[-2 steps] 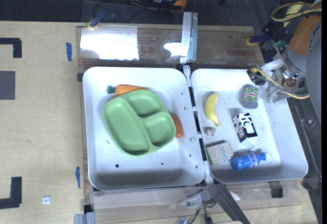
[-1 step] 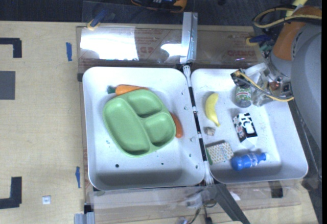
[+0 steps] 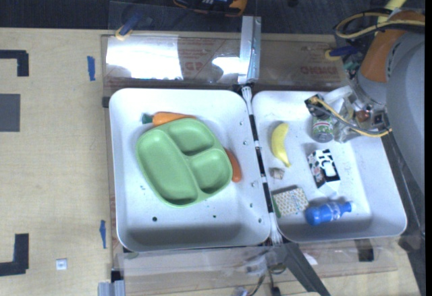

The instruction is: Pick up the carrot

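The carrot (image 3: 170, 117) lies in the left bin (image 3: 128, 214) along the far edge of a green divided plate (image 3: 183, 161). Its green top points left, and the plate hides much of it. Another orange sliver (image 3: 234, 166) shows at the plate's right edge; I cannot tell if it belongs to the same carrot. My gripper (image 3: 335, 114) hangs over the far right part of the right bin (image 3: 378, 217), just above a small round can (image 3: 323, 129) and far from the carrot. Cables and the wrist blur its tips.
The right bin holds a banana (image 3: 279, 143), a black-and-white box (image 3: 324, 166), a patterned pad (image 3: 290, 201) and a blue bottle (image 3: 326, 212). A metal divider (image 3: 258, 160) separates the bins. The arm's grey body (image 3: 408, 85) fills the right side.
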You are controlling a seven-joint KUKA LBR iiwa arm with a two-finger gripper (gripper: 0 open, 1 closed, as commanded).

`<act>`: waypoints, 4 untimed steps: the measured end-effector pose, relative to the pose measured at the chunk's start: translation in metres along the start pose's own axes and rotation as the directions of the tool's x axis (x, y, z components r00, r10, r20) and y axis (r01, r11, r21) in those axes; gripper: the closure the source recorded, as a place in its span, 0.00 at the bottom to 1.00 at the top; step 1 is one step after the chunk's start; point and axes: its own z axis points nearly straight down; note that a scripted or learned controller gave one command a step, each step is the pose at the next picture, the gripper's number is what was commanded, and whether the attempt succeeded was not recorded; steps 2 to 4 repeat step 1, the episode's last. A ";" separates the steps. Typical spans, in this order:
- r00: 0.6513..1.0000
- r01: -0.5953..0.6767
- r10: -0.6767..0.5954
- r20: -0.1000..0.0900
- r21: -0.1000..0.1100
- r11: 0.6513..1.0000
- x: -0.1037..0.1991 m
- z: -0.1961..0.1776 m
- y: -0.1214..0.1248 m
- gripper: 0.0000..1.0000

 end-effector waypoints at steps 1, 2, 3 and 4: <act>1.000 0.001 -0.001 0.000 0.000 1.000 0.001 -0.011 0.000 1.00; 1.000 0.001 -0.001 0.000 0.000 1.000 0.001 -0.011 0.000 1.00; 1.000 0.001 -0.001 0.000 0.000 1.000 0.001 -0.011 0.000 1.00; 1.000 0.001 -0.001 0.000 0.000 1.000 0.001 -0.011 0.000 1.00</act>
